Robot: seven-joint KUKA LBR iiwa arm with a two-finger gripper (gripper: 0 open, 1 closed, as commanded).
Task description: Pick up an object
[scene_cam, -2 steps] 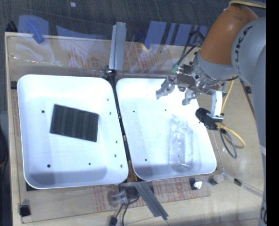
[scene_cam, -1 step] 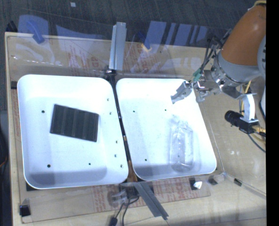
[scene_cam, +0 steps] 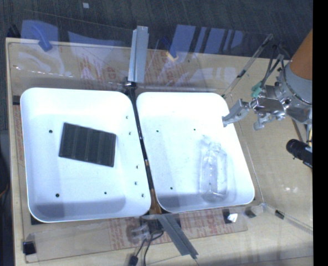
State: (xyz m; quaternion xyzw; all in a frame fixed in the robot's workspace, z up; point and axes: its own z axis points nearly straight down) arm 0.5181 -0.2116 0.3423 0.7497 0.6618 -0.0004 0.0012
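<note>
A dark grey ribbed rectangular pad (scene_cam: 88, 144) lies flat in the left bin (scene_cam: 36, 107), slightly turned. In the right bin (scene_cam: 169, 107) a clear plastic bottle (scene_cam: 213, 170) lies on its side near the right wall, hard to make out against the white floor. My gripper (scene_cam: 243, 119) hangs over the right bin's upper right rim, above and to the right of the bottle and well apart from it. Its fingers are spread open with nothing between them.
A metal divider post (scene_cam: 138, 54) stands at the back between the bins. A clear panel runs along the back of the bench. Cables and thin rods (scene_cam: 252, 60) hang near the wrist. A clamp bracket (scene_cam: 175, 238) sits at the front edge.
</note>
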